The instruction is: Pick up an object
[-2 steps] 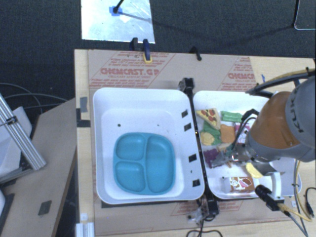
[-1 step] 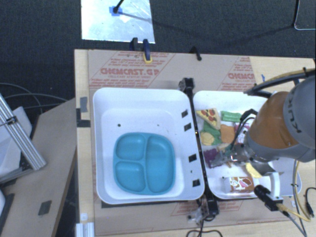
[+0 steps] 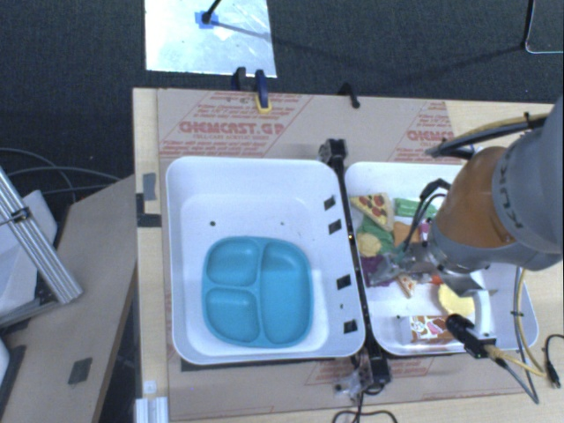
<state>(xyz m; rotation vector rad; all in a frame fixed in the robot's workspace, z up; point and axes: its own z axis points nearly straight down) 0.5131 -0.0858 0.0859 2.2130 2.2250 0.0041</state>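
arm (image 3: 520, 192): grey rounded casing | orange band above wrist | black and yellow cables alongside | white bracket low

arm (image 3: 502, 205) cut off right, tool hidden

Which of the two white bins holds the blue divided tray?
The left bin; the blue divided tray lies in it, while the right bin holds small toy food pieces.

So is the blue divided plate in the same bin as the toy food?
No, the blue divided plate lies in the left bin, while the toy food lies in the right bin.
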